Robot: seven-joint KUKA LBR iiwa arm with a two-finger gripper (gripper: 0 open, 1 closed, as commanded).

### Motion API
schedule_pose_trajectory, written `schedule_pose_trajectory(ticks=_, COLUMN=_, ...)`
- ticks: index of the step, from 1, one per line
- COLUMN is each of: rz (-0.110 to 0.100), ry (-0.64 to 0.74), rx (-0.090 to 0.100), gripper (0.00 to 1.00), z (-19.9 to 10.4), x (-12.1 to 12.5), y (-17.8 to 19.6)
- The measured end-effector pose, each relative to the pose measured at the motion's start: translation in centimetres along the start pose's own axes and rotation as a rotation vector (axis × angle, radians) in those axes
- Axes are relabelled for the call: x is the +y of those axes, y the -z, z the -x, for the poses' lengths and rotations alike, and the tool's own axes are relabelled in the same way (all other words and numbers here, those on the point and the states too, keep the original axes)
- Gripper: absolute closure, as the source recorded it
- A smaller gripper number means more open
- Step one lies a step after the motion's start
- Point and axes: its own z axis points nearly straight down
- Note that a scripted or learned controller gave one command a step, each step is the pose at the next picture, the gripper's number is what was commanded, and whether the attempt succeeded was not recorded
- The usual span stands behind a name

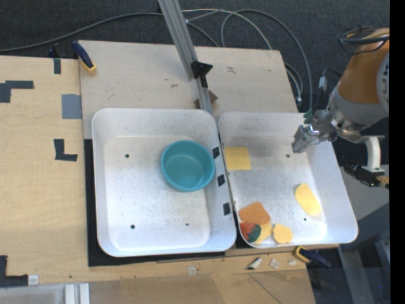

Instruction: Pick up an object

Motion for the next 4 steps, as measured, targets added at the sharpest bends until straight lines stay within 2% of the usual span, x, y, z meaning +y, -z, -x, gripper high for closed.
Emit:
schedule_pose_trajectory(ticks=1, rz=-0.002, ry=-0.001, rx=0.001, gripper=1.00, z=0.0, x=0.1, y=2.9)
schedule_pose_trajectory(ticks=3, rz=-0.006, ry=0.004, rx=0.003, gripper=1.00, z=-9.7, x=2.5, y=1.1)
schedule_pose_trajectory(ticks=4, rz=-0.004, ry=0.004, rx=0.004, gripper=1.00, z=-14.8, x=3.3, y=2.3)
